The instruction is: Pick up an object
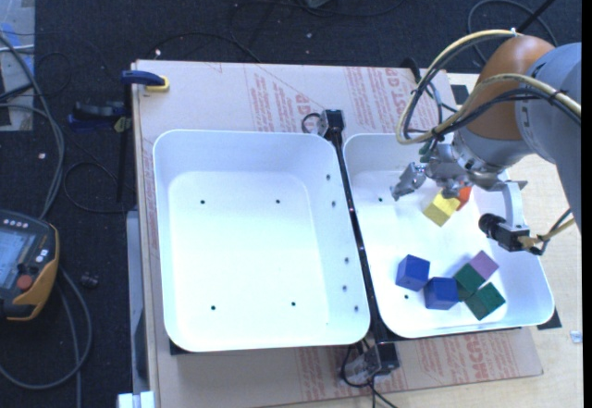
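My gripper (433, 191) hangs over the upper middle of the right bin (381, 302). A yellow block (442, 209) sits just below and to the right of it, touching or nearly touching it. A small orange-red piece (463, 196) shows at the block's upper right, partly hidden by the wrist. Lower in the same bin lie two blue blocks (413, 271) (441, 292), a purple block (483, 264) and two green blocks (469, 279) (486, 301), bunched together near the front right corner.
The left bin (171, 240) stands beside the right one, with a black divider (350, 212) between them. Yellow and grey cables (444, 64) loop above the wrist. A black fitting (504, 230) juts from the arm over the right bin's right side.
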`<state>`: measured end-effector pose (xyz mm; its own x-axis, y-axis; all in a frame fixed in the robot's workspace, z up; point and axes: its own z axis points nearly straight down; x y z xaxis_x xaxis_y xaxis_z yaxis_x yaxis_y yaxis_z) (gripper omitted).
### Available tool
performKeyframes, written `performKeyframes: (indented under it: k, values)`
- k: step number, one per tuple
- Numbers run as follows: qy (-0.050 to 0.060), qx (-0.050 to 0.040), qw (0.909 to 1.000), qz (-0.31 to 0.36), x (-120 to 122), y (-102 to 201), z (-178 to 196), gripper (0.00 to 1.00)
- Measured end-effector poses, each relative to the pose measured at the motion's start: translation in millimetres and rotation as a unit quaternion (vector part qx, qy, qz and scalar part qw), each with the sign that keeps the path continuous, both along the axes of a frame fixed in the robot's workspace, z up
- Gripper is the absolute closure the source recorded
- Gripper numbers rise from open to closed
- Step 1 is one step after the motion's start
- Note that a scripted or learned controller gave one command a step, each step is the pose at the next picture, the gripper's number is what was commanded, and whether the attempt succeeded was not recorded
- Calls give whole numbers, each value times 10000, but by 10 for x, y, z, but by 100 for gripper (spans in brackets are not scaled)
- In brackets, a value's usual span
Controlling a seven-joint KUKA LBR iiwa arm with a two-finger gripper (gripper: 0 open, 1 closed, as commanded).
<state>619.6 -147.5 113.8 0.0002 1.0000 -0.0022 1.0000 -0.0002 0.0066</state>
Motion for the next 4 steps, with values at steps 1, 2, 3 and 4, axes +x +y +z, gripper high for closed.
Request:
performKeyframes:
  k: [1,2,3,4]
  values:
    - [-4,-4,10000,-1,2,-5,100,100]
    - [6,7,10000,4,80,13,705,100]
    - [8,6,10000,2,175,-42,1225,100]
    - [16,7,10000,3,181,-43,1598,100]
